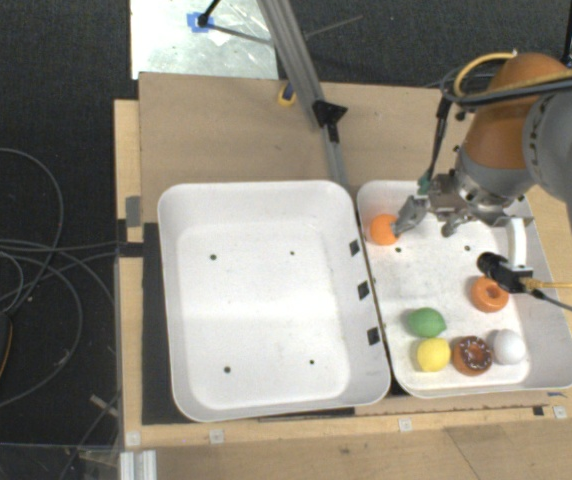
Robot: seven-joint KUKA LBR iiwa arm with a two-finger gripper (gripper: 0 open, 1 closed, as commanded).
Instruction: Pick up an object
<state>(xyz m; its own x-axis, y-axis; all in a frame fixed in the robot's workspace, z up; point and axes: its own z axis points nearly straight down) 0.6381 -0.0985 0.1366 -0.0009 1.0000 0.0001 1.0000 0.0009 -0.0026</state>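
Overhead, the arm (526, 118) reaches in from the right over the far end of the right bin (556, 368). Its gripper (428, 218) hangs low there, with one finger (409, 215) slanting down toward an orange ball (382, 230) by the bin's far left wall; the tip sits just beside or against the ball, and I cannot tell which. The second finger (451, 223) stands well off to the right, so the fingers are spread apart and nothing sits between them. Nearer the front of that bin lie an orange ring (488, 294), a green ball (426, 321), a yellow ball (432, 354), a brown doughnut (471, 354) and a white ball (508, 347), the last three in a row. The left bin (181, 268) sits beside it on the tabletop (216, 128).
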